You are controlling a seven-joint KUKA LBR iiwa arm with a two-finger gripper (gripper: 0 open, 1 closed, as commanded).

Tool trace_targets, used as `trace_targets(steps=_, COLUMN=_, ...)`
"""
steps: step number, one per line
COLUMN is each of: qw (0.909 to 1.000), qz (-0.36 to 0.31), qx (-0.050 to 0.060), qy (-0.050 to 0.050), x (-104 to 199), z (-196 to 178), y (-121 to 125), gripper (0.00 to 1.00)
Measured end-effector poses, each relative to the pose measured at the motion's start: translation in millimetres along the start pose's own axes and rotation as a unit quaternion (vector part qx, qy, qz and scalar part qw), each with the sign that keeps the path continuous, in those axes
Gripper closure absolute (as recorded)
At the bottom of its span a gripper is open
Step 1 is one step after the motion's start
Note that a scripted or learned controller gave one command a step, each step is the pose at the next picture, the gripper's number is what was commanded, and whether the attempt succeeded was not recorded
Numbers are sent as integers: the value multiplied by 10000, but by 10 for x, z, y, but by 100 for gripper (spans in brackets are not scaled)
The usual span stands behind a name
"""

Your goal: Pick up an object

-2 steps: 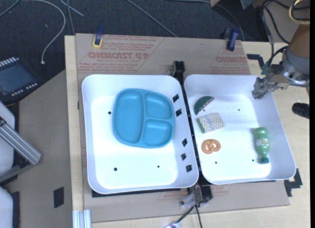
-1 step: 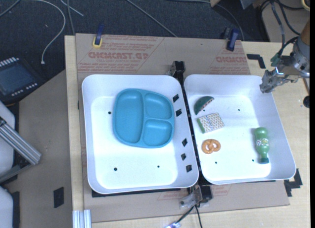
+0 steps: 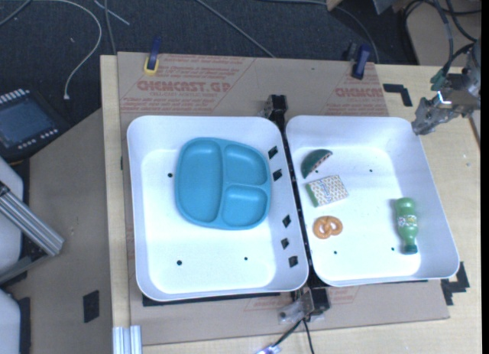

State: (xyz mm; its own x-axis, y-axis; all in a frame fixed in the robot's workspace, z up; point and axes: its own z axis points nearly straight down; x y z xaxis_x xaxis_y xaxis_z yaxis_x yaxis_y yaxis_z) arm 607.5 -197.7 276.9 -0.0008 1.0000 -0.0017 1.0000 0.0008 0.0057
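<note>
The right bin (image 3: 428,184) holds a green bottle (image 3: 406,224) lying near its right wall, a pretzel (image 3: 328,228) at the lower left, a patterned square packet (image 3: 328,189) above it, and a green wedge-shaped piece (image 3: 315,162) near the top left. My gripper (image 3: 432,113) hangs at the far right, just beyond the right bin's upper right corner, apart from all of these objects. Nothing shows between its fingers.
A blue divided plate (image 3: 224,183) lies in the left bin (image 3: 153,215). A row of black clips (image 3: 283,192) runs along the seam between the bins. Blue clamps (image 3: 361,60) hold the cardboard at the back edge. Cables trail on the dark floor.
</note>
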Motion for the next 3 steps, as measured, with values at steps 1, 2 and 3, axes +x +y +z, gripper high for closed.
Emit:
trace_targets(steps=1, qw=10000, qz=-17, qx=38, qy=18, x=457, z=109, y=6, gripper=100)
trace_targets(steps=2, qw=10000, qz=-26, qx=35, qy=22, x=1015, z=99, y=27, gripper=100)
trace_targets(steps=3, qw=10000, qz=-29, qx=21, qy=18, x=1558, z=177, y=232, gripper=100)
